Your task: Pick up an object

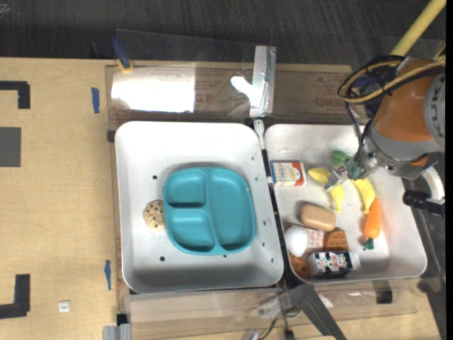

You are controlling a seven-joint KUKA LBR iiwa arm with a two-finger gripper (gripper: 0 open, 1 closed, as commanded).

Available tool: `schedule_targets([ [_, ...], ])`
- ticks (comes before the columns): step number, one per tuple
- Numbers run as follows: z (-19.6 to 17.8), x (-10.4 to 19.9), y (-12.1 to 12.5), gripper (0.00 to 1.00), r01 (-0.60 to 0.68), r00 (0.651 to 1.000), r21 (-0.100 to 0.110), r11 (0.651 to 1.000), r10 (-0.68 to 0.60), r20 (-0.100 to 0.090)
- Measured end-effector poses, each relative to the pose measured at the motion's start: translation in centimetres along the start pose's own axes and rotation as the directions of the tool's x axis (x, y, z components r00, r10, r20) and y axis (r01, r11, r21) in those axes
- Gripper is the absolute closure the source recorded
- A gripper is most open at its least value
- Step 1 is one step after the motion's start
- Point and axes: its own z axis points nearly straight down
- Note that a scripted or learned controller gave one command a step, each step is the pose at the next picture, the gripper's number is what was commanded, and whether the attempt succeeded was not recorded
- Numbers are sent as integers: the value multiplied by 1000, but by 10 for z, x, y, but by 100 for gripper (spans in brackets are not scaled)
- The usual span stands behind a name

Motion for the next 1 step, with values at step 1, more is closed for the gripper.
schedule_targets([
  [1,-126,100,69,100,14,1000,-9,1000,-14,-1],
])
